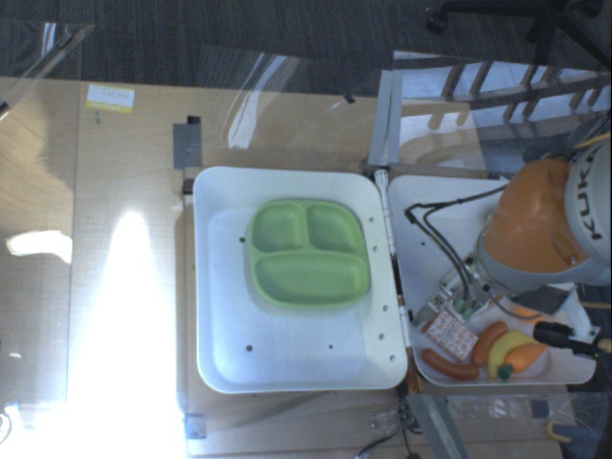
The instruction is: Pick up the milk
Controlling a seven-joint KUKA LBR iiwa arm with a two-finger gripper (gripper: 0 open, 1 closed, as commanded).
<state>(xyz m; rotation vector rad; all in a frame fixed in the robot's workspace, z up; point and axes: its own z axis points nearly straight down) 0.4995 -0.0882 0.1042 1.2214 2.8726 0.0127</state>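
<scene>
The milk [448,334] is a small white carton with a red pattern. It lies in the right bin [430,247] near that bin's front left corner. My arm's orange band [535,223] and grey wrist hang over the right bin. The gripper [462,302] points down and to the left, and its tip sits just above and behind the carton, very close to it. The wrist and cables hide the gripper's end.
Beside the milk lie a red sausage [450,364], a second red piece [489,338], a yellow banana [503,353] and an orange item [528,357]. A green divided plate [309,254] sits in the left bin [220,352]. A black cable [435,232] loops over the right bin.
</scene>
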